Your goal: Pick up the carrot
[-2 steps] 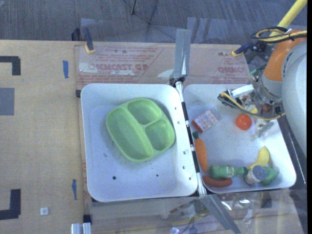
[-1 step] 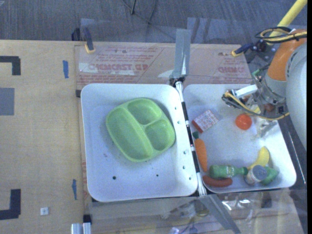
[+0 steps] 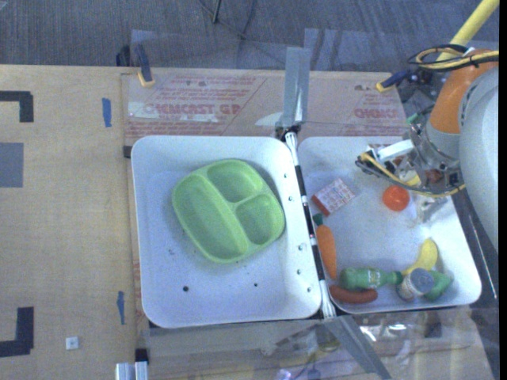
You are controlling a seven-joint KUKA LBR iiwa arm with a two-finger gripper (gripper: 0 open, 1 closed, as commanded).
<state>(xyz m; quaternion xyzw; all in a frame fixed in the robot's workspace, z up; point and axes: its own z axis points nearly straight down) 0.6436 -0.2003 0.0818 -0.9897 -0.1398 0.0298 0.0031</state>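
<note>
Nearest me, the sausage (image 3: pixel 354 294) and green bottle (image 3: pixel 369 277) line the right bin's (image 3: pixel 469 271) lower wall. Just beyond, the carrot (image 3: pixel 327 249) lies lengthwise against the left wall, at eight o'clock from my tool (image 3: pixel 417 182), whose grip state I cannot tell.

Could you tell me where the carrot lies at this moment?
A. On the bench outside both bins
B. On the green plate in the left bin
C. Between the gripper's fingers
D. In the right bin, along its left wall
D: the carrot lies in the right bin, along its left wall, just above the green bottle and apart from the gripper.
</note>
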